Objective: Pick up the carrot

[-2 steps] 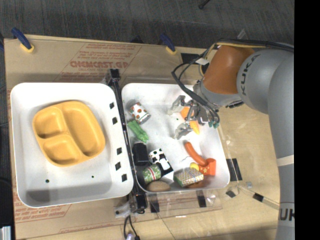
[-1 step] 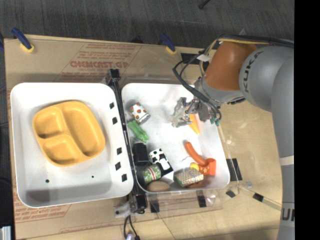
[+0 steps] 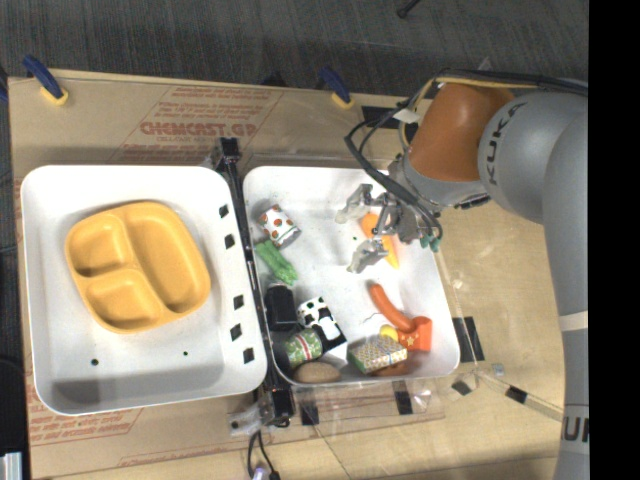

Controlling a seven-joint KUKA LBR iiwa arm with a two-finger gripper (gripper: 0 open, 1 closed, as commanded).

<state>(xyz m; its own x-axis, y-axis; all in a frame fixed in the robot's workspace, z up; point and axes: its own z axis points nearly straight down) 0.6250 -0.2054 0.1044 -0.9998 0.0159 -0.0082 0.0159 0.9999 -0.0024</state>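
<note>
So the left bin holds a yellow divided tray. The right bin holds many small toys along its near side. There the gripper is clamped on the carrot, near the far right corner.

In the left bin you see a yellow divided plate, lying near its upper left part. In the right bin you find a small can with a green vegetable just below it, a black-and-white toy, a green-labelled can and a red sausage. Two blue clamps hold the cardboard at the bench's far edge.
</note>
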